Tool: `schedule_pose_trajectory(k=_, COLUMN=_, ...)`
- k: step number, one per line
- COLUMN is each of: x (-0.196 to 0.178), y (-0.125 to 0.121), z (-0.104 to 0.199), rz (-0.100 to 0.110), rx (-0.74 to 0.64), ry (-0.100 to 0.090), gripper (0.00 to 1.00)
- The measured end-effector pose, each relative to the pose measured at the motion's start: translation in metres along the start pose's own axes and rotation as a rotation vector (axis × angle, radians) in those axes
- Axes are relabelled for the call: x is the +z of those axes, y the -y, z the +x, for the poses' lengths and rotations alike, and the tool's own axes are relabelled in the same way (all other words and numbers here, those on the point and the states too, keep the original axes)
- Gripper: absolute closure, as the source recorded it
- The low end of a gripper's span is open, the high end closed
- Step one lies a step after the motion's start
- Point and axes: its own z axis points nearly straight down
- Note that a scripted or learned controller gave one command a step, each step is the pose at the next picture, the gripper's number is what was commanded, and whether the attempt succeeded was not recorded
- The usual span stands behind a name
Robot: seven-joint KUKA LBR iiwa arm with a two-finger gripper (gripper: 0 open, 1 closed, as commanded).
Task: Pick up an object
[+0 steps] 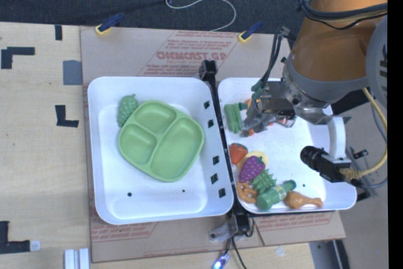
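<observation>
A green sectioned plate [161, 140] is lying in the left white bin [101, 154], well to the left of the jaws. A green grape cluster [126, 108] is touching its upper left rim. Both bins are sitting on cardboard [189, 53] covering the desk [38, 154], and a thin cable [189, 3] is looping above.

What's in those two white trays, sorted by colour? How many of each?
Green: 5, namely divided plate, grape bunch, bean pods, leafy piece, green vegetable
Red: 1, tomato
Purple: 1, grapes
Orange-brown: 1, drumstick
Total: 8 I can tell apart; a few bits are hidden.
</observation>
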Motion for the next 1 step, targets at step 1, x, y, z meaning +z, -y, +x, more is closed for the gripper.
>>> schedule_pose_trajectory(k=1, x=-0.1141, y=-0.0009, z=0.0776, rz=-0.004, rx=-0.005, ry=-0.003, gripper=1.0)
